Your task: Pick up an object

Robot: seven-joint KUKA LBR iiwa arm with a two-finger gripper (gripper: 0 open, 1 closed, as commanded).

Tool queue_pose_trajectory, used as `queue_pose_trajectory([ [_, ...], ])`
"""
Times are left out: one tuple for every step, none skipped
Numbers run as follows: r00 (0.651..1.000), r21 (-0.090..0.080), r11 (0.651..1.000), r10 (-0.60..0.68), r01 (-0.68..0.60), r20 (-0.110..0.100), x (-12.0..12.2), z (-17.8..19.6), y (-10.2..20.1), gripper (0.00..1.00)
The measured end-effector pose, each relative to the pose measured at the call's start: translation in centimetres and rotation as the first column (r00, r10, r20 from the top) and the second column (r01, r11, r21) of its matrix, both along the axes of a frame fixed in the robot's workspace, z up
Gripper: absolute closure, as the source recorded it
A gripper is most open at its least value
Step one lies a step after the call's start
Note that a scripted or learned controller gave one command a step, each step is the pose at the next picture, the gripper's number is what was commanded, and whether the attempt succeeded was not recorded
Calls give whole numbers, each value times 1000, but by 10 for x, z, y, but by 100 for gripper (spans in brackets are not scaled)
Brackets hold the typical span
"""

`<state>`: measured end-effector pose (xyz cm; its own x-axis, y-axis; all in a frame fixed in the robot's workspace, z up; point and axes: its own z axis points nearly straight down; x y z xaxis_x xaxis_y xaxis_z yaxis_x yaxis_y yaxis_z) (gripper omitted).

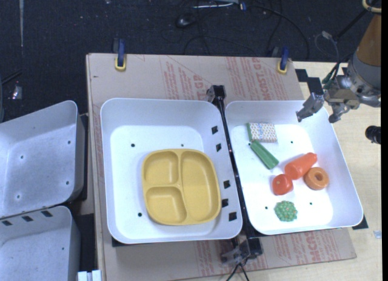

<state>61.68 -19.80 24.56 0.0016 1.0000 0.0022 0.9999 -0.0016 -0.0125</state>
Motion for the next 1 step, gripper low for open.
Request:
queue_pose_trajectory([
  [1000, -3, 1000, 3, -3, 13, 3, 8, 1, 0],
])
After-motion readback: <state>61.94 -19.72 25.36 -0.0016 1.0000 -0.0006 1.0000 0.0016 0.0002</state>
